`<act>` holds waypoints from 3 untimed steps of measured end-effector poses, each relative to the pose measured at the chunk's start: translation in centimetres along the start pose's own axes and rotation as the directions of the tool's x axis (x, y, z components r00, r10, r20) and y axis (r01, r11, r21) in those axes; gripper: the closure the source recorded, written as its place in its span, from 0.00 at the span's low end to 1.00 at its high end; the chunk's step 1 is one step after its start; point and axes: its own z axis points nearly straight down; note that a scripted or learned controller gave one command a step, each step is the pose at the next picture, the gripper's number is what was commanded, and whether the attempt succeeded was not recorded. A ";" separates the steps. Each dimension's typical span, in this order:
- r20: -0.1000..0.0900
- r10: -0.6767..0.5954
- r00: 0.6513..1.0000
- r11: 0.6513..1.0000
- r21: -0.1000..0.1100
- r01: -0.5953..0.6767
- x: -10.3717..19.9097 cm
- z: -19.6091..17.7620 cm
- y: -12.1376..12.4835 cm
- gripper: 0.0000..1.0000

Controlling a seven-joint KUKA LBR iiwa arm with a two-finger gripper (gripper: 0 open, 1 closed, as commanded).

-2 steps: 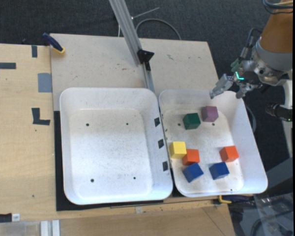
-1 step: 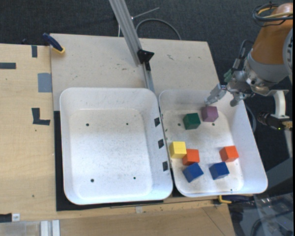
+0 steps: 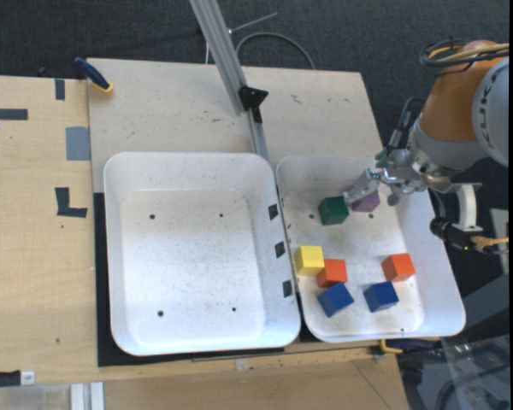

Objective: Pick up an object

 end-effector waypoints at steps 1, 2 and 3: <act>-0.001 0.000 1.000 1.000 0.000 0.000 0.8 4.8 -0.4 0.00; -0.001 -0.002 1.000 1.000 -0.006 0.002 0.9 3.5 -0.2 1.00; 0.001 -0.001 1.000 1.000 -0.013 0.001 1.2 -2.7 -0.6 1.00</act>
